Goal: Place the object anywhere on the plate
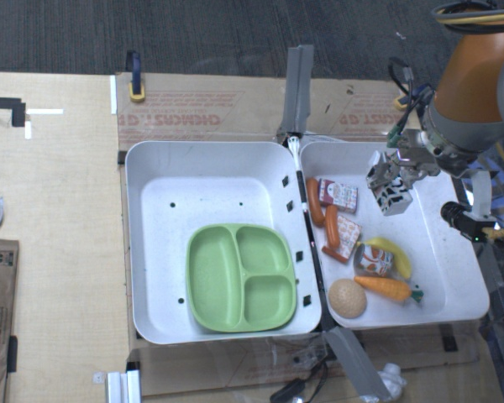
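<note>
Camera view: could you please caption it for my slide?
Arm's gripper above right bin of toy food; green plate waits in left bin.

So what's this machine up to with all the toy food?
A robot arm reaches in from the right, its gripper hanging over the right bin. That bin holds play food: a carrot, a banana, a round bun, a hot dog and some small packets. The job is to put an object on the green divided plate in the left bin. Nothing sits on the plate yet.
</note>
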You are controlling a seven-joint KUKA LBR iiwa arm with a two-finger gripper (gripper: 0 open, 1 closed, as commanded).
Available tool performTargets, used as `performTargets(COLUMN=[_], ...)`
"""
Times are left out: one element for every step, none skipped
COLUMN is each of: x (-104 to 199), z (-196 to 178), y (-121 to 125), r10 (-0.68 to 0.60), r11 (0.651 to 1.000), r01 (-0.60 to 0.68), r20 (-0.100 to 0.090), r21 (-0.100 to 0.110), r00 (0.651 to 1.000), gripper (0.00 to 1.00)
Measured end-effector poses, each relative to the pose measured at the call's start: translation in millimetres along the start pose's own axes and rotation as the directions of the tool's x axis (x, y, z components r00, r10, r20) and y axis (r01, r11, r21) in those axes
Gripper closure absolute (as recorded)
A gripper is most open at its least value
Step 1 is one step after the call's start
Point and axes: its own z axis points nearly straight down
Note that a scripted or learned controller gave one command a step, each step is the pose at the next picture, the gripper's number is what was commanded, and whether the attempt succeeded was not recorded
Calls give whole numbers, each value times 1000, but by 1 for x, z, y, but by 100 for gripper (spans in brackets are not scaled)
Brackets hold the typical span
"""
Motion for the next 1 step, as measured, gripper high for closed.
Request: performTargets(x=[66], z=[45], y=[-50], r10=[-36], r11=[999], r01=[36], r20=[0], r21=[3], r00=[999], gripper=[100])
